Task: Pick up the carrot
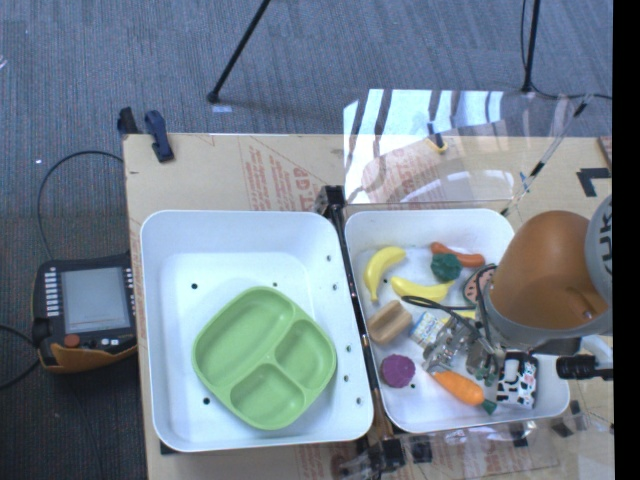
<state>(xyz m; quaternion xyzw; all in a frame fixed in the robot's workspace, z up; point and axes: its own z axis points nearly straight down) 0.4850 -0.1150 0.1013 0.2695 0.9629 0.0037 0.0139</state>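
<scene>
carrot (pixel 461 388): lying at the near edge of the right bin (pixel 420 220), beside a purple piece (pixel 398 370) | end effector (pixel 462 351): just above the carrot, grip state cannot be told | left bin (pixel 180 238): green plate (pixel 264 357) | farther: two bananas (pixel 383 266), broccoli (pixel 446 266)

The arm's orange band (pixel 545 268) covers the right bin's (pixel 420 218) right edge and whatever lies beneath it. The gripper (pixel 462 348) is a dim tangle near the bin's front edge, its fingers too small to read. Behind the bin's far edge, glare on a clear sheet (pixel 440 138) washes out the bench.
</scene>
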